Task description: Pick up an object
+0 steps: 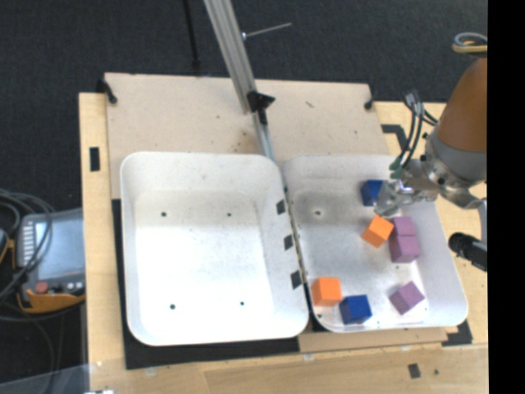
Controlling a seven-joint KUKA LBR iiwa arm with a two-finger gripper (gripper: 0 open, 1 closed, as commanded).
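The right bin (328, 187) holds several blocks. A blue block (372, 192) lies at the back, an orange one (378, 231) just in front of it, and a tall purple one (404, 238) to its right. Along the front edge sit an orange block (328, 290), a blue block (355, 309) and a purple block (406, 297). My gripper (394, 200) reaches in from the right and hangs between the back blue block and the orange block, close above them. No block is seen between its fingers.
The left bin (156, 179) sits beside the right one. A slanted metal pole (234, 48) rises behind the bins. A pendant with cables (45, 261) lies off the bench at the left.
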